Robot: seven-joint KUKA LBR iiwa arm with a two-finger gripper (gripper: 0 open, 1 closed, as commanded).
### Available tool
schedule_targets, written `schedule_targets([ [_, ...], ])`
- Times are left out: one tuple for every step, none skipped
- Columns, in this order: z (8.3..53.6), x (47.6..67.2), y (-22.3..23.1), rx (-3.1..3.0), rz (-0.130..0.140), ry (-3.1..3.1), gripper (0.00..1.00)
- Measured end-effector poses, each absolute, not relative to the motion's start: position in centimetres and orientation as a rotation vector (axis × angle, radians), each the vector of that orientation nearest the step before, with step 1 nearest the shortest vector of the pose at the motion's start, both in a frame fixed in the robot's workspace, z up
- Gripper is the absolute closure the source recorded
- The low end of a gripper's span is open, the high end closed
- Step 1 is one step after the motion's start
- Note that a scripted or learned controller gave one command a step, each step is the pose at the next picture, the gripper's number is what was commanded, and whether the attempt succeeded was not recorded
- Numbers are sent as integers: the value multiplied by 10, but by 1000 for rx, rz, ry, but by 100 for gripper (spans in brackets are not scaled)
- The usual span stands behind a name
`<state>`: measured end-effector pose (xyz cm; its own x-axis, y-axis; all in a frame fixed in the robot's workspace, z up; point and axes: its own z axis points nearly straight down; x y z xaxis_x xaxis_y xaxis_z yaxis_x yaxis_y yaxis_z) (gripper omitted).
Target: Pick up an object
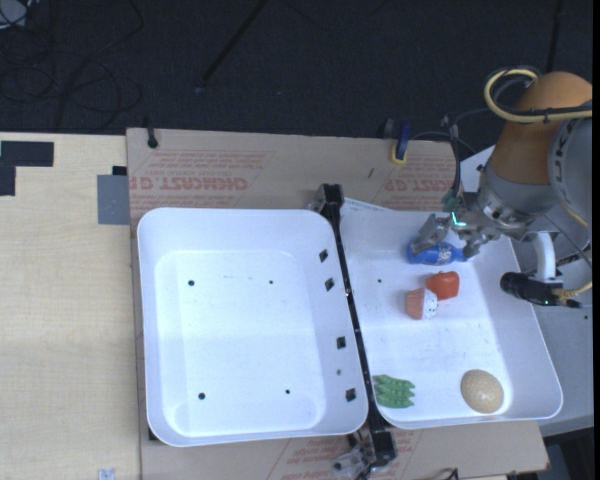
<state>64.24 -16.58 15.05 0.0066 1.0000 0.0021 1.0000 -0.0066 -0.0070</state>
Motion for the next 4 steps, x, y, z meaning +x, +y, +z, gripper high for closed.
schedule_targets([
  [161,642,-167,-2225,5,-2208,100],
  [161,642,-167,-2225,5,-2209,0],
  [171,642,-168,-2225,4,-2208,100],
  [171,642,-168,-2226,4,-2208,0],
])
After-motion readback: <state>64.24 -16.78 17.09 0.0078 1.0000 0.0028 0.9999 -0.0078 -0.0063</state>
